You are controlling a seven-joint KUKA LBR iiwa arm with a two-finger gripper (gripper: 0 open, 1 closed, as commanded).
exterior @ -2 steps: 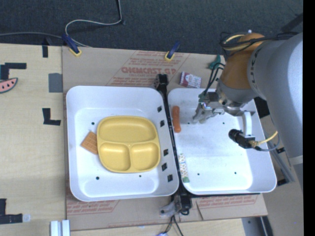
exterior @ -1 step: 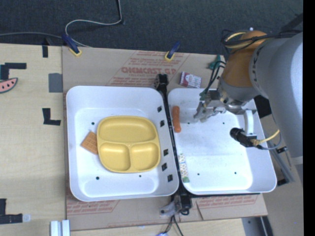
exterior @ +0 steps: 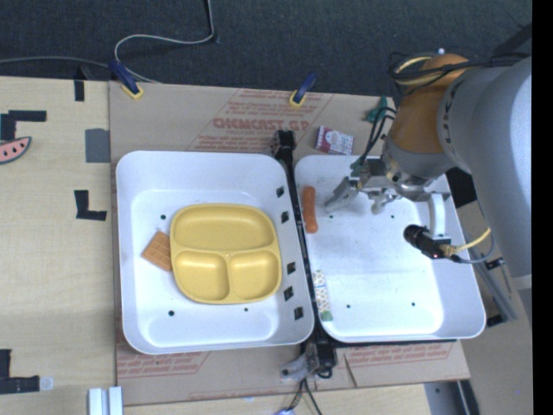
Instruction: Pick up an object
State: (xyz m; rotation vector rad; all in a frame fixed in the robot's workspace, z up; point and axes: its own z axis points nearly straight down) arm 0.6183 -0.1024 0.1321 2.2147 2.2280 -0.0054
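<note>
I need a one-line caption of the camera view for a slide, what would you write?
KUKA arm's gripper hovers over the right bin near an orange stick; yellow divided plate lies in the left bin.

A cardboard sheet [exterior: 251, 124] is lying under two white bins [exterior: 138, 232], held by two blue-and-yellow clamps [exterior: 128, 79] at its far edge. A small red-and-white packet [exterior: 333, 140] is resting on the cardboard. A black cable [exterior: 206, 7] is trailing across the dark floor.
</note>
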